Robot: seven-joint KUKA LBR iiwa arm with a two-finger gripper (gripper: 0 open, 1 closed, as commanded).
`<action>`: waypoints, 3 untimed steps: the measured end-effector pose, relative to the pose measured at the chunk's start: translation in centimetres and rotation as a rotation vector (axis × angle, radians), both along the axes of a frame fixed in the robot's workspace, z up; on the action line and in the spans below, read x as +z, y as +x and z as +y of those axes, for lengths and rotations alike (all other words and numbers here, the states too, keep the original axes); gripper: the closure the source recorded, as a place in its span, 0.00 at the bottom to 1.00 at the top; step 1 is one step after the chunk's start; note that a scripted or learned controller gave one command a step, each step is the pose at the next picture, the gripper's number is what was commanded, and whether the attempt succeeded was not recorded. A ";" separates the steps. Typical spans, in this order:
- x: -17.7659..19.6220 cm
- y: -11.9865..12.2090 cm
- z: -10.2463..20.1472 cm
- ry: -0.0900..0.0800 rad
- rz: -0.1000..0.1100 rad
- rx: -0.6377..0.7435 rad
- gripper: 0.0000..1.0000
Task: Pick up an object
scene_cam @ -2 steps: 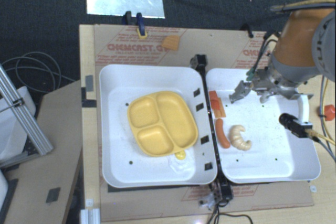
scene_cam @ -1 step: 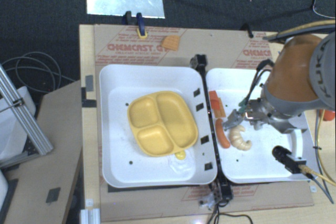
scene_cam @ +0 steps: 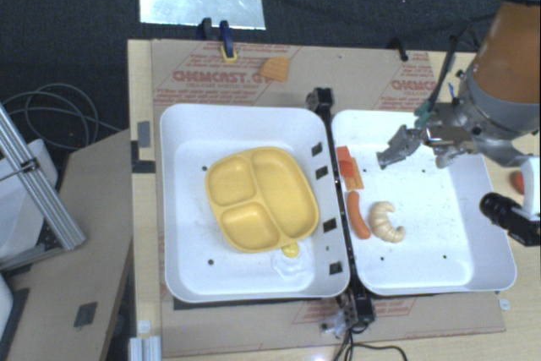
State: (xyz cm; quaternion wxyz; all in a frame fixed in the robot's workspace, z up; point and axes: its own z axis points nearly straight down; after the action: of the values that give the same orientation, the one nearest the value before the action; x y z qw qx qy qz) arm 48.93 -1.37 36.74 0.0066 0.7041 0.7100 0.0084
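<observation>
In the right bin (scene_cam: 456, 266) lie three small things close to its left wall: a flat orange-red piece (scene_cam: 348, 167), a reddish sausage (scene_cam: 358, 216) and a pale croissant (scene_cam: 387, 221). My gripper (scene_cam: 418, 153) hangs over the upper middle of that bin, up and to the right of the croissant and apart from all three. Its fingers stand spread, with nothing between them. The grey arm with its orange band (scene_cam: 507, 46) comes in from the upper right.
The left bin (scene_cam: 182, 207) holds a yellow divided plate (scene_cam: 260, 197), with a small yellow bit (scene_cam: 290, 250) and a clear scrap (scene_cam: 287, 265) below it. An orange piece (scene_cam: 275, 68) lies on the bench behind. A black fitting (scene_cam: 507, 216) sits at the right bin's right rim.
</observation>
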 end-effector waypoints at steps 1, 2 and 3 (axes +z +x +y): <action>0.3 0.0 -0.2 -0.003 0.012 0.002 1.00; -11.7 -0.3 4.3 -0.002 0.032 0.001 1.00; -5.1 -0.2 11.6 0.001 0.014 0.005 1.00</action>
State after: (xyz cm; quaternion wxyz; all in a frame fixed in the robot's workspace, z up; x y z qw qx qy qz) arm 48.70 10.24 31.68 0.0011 0.7025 0.7117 0.0039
